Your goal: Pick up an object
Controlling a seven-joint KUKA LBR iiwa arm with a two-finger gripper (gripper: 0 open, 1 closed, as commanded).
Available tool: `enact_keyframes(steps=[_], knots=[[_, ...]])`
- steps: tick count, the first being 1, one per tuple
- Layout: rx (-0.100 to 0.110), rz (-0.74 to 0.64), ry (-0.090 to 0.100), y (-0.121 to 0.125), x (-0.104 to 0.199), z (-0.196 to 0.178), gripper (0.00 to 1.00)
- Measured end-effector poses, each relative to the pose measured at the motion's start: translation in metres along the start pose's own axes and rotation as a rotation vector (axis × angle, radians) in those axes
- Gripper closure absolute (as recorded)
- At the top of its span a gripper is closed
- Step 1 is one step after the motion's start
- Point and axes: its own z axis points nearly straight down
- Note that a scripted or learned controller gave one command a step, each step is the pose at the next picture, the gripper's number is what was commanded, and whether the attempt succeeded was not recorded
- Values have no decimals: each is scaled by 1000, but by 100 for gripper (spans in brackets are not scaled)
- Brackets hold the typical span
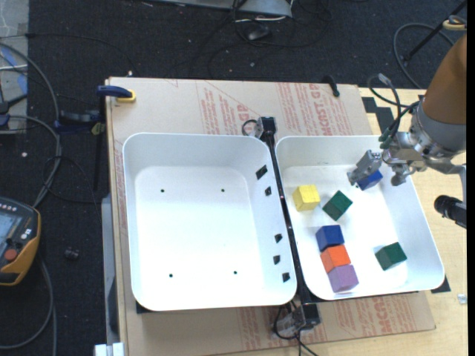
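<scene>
Here, hand [369, 170] above right bin [424, 221], yellow block [306, 196] to its left

KUKA arm [445, 110]: broad orange band on the upper link, fading to brownish at the frame edge, then a grey rounded wrist section below it. Silver-grey metal flange and bracket block under the wrist, blocky, with small dark fittings. Thin black cables loop off the wrist side. Claw [366, 170]: grey metal finger housing, angular, with a blue patch at the tip end. Details of screws too small to tell.
</scene>
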Motion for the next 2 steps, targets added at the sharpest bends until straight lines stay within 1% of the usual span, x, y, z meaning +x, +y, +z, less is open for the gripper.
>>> enact_keyframes(steps=[1,2], knots=[[-4,-1,-1,1,0,-2,0],[-1,0,0,1,-5,41,0]])
